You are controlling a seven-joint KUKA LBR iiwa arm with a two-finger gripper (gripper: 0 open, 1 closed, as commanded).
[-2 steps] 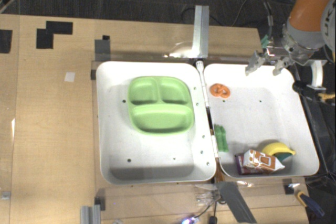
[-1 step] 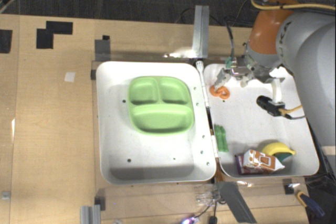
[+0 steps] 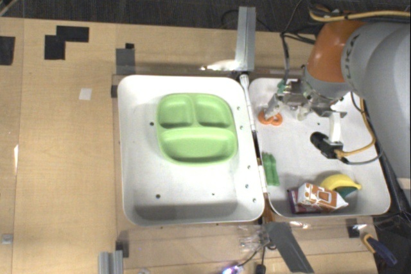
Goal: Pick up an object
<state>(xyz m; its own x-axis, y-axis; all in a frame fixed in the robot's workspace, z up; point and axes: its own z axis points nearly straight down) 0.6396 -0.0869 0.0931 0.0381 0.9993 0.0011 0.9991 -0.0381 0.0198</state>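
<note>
Orange object (image 3: 270, 117) lies in the right bin (image 3: 385, 202) at the fingers (image 3: 277, 104); their spread cannot be told.

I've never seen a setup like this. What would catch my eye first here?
Probably the bright green divided plate, lying alone in the left white bin. Next, the big grey arm with its orange band, reaching in from the right with its gripper over the far end of the right bin, next to a small orange object. Near that bin's front edge lie a banana and a small carton.
</note>
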